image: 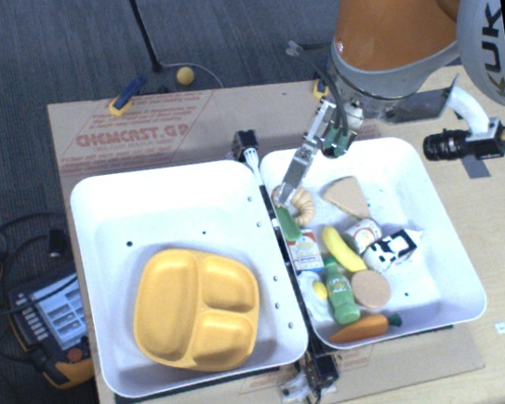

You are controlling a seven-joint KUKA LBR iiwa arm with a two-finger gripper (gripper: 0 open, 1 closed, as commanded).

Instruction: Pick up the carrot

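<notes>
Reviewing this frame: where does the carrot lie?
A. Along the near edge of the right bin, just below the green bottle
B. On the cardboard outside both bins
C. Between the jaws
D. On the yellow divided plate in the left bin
A. The carrot lies along the right bin's near edge, just below the green bottle, while the gripper sits near that bin's far left corner.

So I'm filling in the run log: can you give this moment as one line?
task: pick up carrot | carrot: near edge of right bin, untouched | gripper: far-left of right bin, by pastry | left bin: yellow tray
</notes>
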